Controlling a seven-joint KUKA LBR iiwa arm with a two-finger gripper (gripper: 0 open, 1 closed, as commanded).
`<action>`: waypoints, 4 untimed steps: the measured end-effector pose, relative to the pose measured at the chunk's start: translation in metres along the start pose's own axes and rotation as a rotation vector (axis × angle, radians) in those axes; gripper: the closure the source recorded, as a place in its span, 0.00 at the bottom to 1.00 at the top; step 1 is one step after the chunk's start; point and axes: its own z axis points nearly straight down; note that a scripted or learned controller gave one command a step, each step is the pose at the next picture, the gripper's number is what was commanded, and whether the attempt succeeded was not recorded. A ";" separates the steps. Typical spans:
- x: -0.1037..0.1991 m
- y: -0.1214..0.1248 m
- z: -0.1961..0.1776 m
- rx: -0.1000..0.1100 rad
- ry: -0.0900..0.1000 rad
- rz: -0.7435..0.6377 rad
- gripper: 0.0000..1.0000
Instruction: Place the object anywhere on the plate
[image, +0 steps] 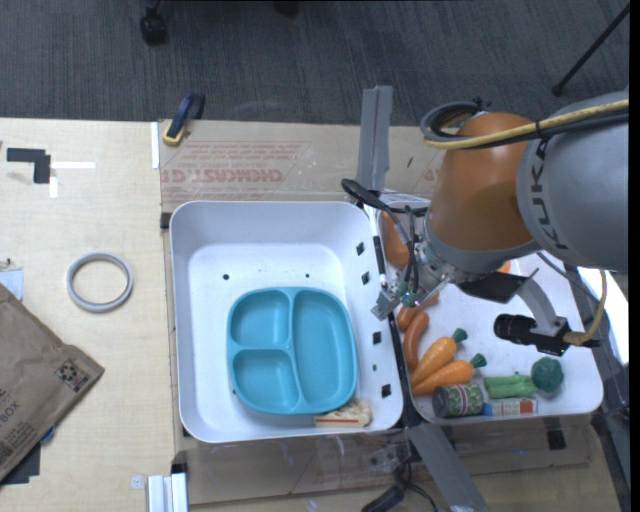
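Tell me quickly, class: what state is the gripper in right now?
Gripper: low over the right bin's left edge, above the toy food; open or closed cannot be told.

- Plate (292, 350): smooth turquoise plastic, faint sheen.
- Bins (200, 300): glossy white plastic.
- Bench (90, 200): pale matt wood.
- Arm (560, 190): smooth grey casing, glossy orange band (480, 185).
- Box (35, 375): matt brown cardboard.
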 end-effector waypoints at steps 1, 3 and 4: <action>-0.022 -0.067 0.000 -0.002 -0.001 -0.256 1.00; -0.019 -0.058 0.001 0.000 -0.001 -0.016 1.00; 0.042 -0.017 0.001 0.000 0.000 -0.311 1.00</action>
